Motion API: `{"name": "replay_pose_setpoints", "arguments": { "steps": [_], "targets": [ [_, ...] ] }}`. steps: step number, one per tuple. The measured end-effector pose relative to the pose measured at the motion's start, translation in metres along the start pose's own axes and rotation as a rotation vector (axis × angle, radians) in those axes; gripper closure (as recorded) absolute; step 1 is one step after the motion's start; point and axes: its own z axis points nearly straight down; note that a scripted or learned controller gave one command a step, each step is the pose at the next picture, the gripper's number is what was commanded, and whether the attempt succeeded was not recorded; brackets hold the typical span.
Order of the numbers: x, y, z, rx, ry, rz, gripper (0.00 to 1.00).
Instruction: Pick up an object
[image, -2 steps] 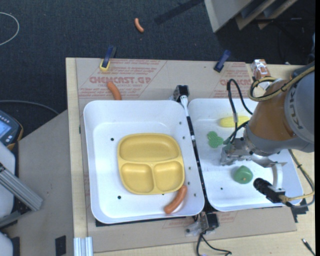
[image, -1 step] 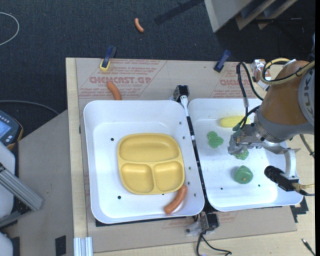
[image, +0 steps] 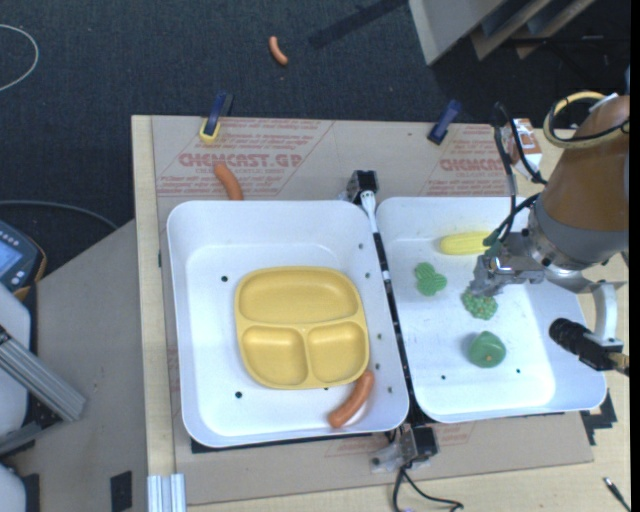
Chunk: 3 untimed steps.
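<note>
The grey two-finger gripper (image: 487, 290) hangs low over the right-hand shallow white bin (image: 440, 385), and its fingertips sit right at the top of a small pale-green bumpy cluster, something like toy grapes or broccoli (image: 480, 305). From where I stand I cannot tell whether the fingers are spread or pinched together, or whether they have hold of the cluster at all. Close around it lie three more things: a darker green leafy toy piece (image: 430, 280) to its left, a yellow toy corn cob (image: 462, 243) just behind it near the far wall, and a round green toy pepper or apple (image: 487, 349) nearer the front. In the left-hand white bin (image: 190, 330) a yellow three-compartment plastic tray (image: 300, 325) takes up the middle, with an orange toy sausage (image: 351, 402) resting against its front right corner. A second orange sausage (image: 229, 181) lies on the cardboard behind that bin
</note>
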Motion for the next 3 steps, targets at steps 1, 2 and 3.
{"name": "replay_pose_setpoints", "arguments": {
  "steps": [1, 2, 3],
  "targets": [
    [0.000, 0.001, -0.026, 0.001, 0.000, 0.000, 1.00],
    [0.031, 0.038, -0.030, 0.001, 0.002, -0.004, 1.00],
    [0.043, 0.057, -0.031, 0.002, 0.001, -0.002, 1.00]
  ]
}}
